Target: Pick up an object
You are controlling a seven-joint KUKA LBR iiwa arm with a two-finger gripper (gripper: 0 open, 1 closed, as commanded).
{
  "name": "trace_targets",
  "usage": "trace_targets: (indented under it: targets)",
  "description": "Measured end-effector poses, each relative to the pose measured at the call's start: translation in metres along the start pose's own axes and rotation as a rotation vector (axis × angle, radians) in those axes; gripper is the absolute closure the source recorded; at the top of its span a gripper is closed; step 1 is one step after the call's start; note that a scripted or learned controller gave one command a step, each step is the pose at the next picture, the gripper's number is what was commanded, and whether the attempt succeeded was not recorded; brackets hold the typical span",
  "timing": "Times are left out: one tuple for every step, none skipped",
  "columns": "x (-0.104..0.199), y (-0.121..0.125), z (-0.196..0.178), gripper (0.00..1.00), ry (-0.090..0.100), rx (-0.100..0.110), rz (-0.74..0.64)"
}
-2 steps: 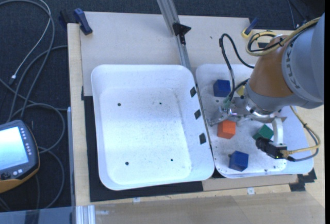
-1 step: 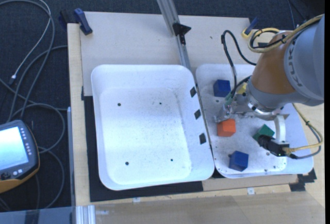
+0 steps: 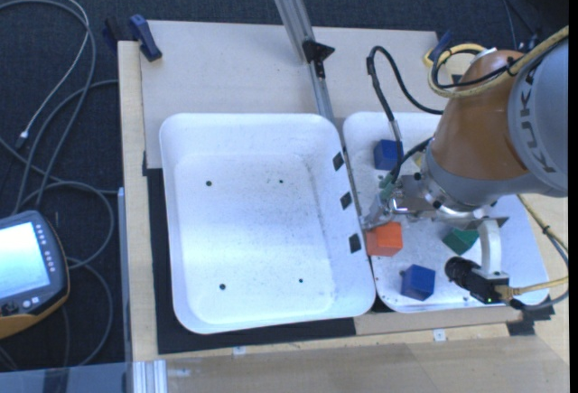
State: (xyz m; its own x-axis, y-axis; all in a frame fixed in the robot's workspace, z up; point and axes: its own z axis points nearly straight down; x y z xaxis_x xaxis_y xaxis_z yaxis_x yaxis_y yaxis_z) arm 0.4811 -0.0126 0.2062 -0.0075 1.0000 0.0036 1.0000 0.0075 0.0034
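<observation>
An orange block [image 3: 386, 240] lies in the right bin [image 3: 524, 266], close to its left wall. My gripper [image 3: 381, 214] hangs right over the orange block's upper edge, near the divide between the two bins. The bin also holds a blue block [image 3: 388, 153] at the back left, a second blue block [image 3: 417, 281] at the front, and a green block [image 3: 461, 240] to the right of the orange one, partly under the arm.
The left bin [image 3: 181, 143] sits beside the right one. A slanted metal pole [image 3: 291, 7] runs down from the top to the gap between the bins. Black cables [image 3: 384, 98] loop above the right bin. A blue clamp [image 3: 144, 36] sits on the bench's back left corner.
</observation>
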Motion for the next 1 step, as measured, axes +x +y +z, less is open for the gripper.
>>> trace_targets:
  targets:
    - [0.0886,0.0179,-0.0229,1.0,0.0,0.001,-0.003]
